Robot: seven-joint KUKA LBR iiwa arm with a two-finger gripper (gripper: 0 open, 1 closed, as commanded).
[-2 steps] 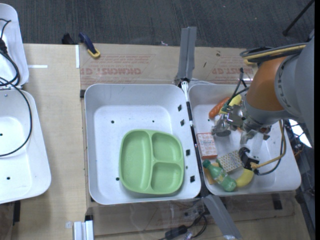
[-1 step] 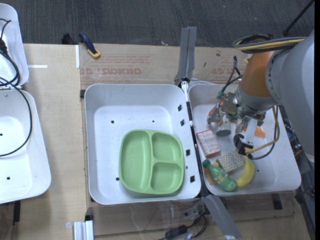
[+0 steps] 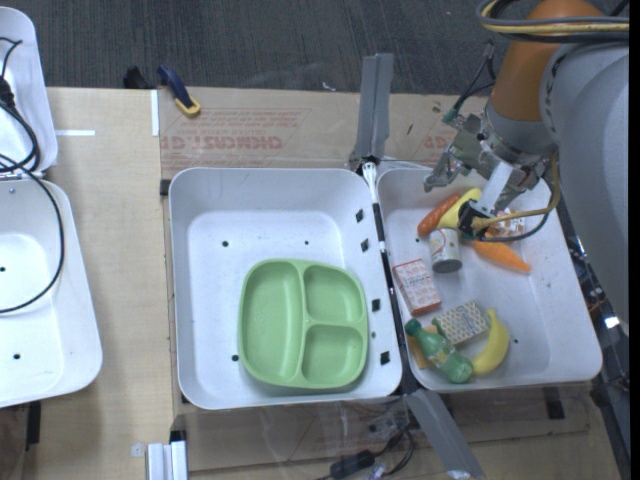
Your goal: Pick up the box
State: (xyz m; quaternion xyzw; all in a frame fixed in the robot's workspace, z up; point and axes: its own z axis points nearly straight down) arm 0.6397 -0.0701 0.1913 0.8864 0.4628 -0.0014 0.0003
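Nearest the camera, at the right bin's [image 3: 560, 363] front edge, lie a green bottle [image 3: 437, 350], a banana [image 3: 492, 343] and a speckled sponge [image 3: 461, 322]. Up at the far end of that bin the gripper [image 3: 478, 190] hangs low over the toys; whether it is open or closed cannot be told. Just under it are a carrot [image 3: 500, 256], a small can [image 3: 446, 251] and more toy food. The box [image 3: 416, 286], red and white, lies flat near the bin's left wall, apart from the gripper. A green divided plate [image 3: 303, 323] sits in the left bin [image 3: 200, 268].

Box [image 3: 416, 286] open from above; can [image 3: 446, 251] crowds its upper right, sponge [image 3: 462, 322] and bottle [image 3: 438, 351] below, bin wall [image 3: 385, 268] left of me.
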